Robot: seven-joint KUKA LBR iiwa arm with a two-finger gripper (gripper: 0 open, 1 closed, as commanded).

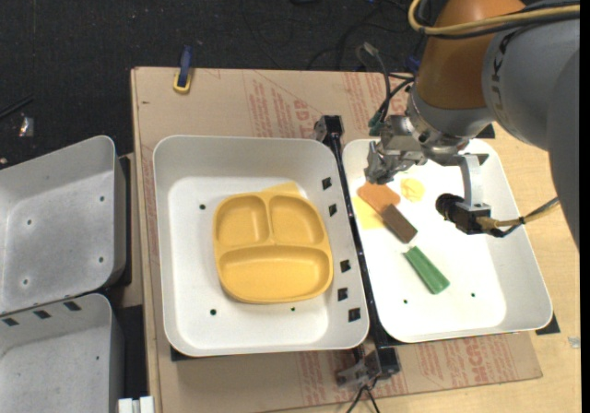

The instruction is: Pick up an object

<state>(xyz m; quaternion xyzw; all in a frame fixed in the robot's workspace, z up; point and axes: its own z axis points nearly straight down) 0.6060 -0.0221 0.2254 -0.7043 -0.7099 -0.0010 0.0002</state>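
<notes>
Grey jaws hang just above the orange block, gap indiscernible.

Yellow divided plate in the white left bin; right of that bin, an orange block; brown block; green block.

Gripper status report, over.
Gripper low over right bin, above orange block. Brown block and green block lie free. Yellow tray in left bin.
</notes>
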